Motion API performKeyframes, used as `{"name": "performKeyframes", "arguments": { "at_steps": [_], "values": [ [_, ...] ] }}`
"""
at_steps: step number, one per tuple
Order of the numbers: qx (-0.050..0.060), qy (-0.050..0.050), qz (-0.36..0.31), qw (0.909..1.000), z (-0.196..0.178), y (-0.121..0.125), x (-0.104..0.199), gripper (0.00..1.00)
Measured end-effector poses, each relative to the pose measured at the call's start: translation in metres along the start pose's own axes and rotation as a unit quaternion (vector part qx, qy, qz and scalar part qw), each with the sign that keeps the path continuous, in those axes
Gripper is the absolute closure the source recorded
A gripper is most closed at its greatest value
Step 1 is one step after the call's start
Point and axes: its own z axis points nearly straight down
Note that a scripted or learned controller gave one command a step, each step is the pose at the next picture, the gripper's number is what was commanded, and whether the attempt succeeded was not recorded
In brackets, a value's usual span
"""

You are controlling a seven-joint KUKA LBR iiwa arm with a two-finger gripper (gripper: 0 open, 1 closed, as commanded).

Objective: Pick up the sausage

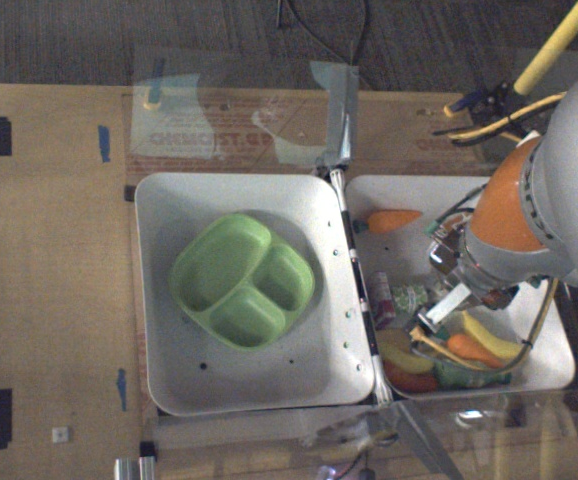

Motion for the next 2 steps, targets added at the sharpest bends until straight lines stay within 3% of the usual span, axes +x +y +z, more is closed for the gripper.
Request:
{"name": "performKeyframes", "arguments": {
  "at_steps": [1, 2],
  "values": [
    [0.007, -0.006, 0.043, 0.9990, -0.175, 0.048, 0.000, 1.00],
    [0.009, -0.006, 0.050, 0.9987, -0.094, 0.022, -0.023, 1.00]
  ]
}}
